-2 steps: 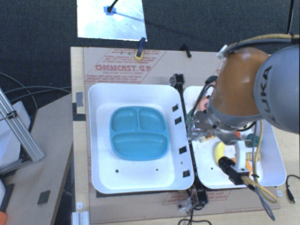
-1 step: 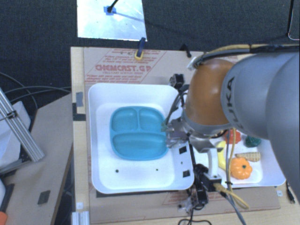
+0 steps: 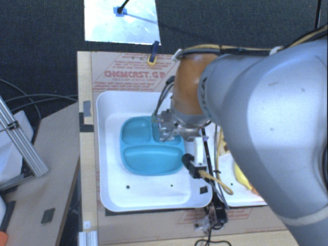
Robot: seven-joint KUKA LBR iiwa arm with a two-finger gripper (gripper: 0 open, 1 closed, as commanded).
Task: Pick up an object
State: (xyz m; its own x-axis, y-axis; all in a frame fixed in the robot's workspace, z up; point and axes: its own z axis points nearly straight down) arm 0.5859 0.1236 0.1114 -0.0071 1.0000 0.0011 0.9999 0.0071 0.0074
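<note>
Camera view, from above at a slant: the grey arm reaches in from the right and covers much of the right side of the picture, its orange band standing just above the wrist. The gripper hangs low over the left white bin, at the upper right part of a blue divided plate that lies flat inside that bin. The plate has compartments: two smaller ones at the far side and one broad one at the near side. The gripper's metal end sits over the ridge between the far compartments and the far right rim of the plate, and it seems to be touching or almost touching the plate there. How far apart the fingers stand cannot be told, as the wrist and the gripper body hide them from this angle; nothing can be seen held between them.

The plate fills most of the bin's middle, with bare white floor showing along the near side and the left. To the right, partly under the arm, the second white bin shows a yellow object in it, mostly hidden. Black and yellow cables run down from the wrist along the wall between the two bins. Both bins rest on a brown printed sheet on the bench.
</note>
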